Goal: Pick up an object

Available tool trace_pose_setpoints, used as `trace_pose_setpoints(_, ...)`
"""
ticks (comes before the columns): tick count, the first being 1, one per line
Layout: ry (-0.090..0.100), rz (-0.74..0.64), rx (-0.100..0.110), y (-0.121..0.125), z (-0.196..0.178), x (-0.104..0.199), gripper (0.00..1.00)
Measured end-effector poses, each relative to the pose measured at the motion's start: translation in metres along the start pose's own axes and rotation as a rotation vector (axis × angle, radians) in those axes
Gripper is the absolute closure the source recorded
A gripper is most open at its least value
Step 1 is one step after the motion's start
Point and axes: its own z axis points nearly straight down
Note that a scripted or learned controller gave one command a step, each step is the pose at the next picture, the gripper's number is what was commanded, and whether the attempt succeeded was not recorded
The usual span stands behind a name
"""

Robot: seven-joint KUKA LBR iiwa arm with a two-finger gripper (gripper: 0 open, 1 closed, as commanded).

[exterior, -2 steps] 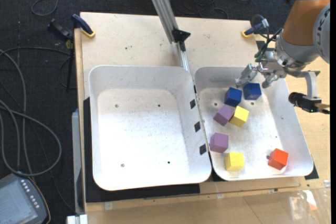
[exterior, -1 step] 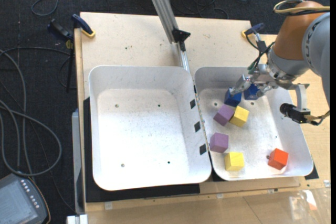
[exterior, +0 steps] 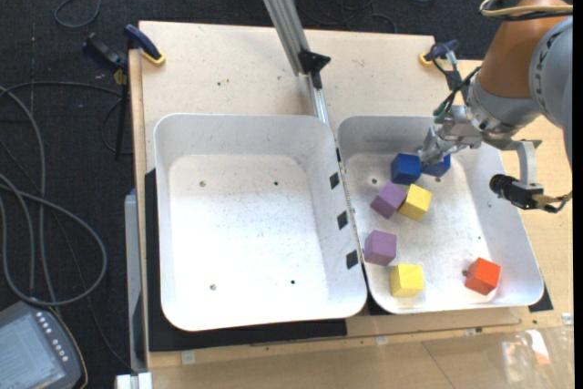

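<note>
In the right bin [exterior: 510,223], upper middle, the gripper [exterior: 435,158] sits low over two blue cubes [exterior: 406,167]; jaw state is unclear. Being so crowded, they risk a shove or slip.

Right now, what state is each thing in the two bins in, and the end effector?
End effector: low in the right white bin, at the blue blocks.
Blue cube: resting beside the end effector.
Purple cubes, yellow cubes, orange cube: lying loose.
</note>
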Motion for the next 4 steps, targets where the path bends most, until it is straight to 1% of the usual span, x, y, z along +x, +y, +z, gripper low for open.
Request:
trace_pose_setpoints(1, 0.000, 0.001, -0.001, -0.007, -0.051, -0.006, 1.00)
trace_pose_setpoints(2, -0.001, -0.002, -0.003, 0.000, -0.113, -0.012, 1.00)
trace_pose_setpoints(3, 0.000, -0.002, 0.000, 0.001, -0.137, -0.012, 1.00)
trace_pose_setpoints(4, 0.003, -0.008, 0.006, 0.002, -0.127, 0.036, 1.00)
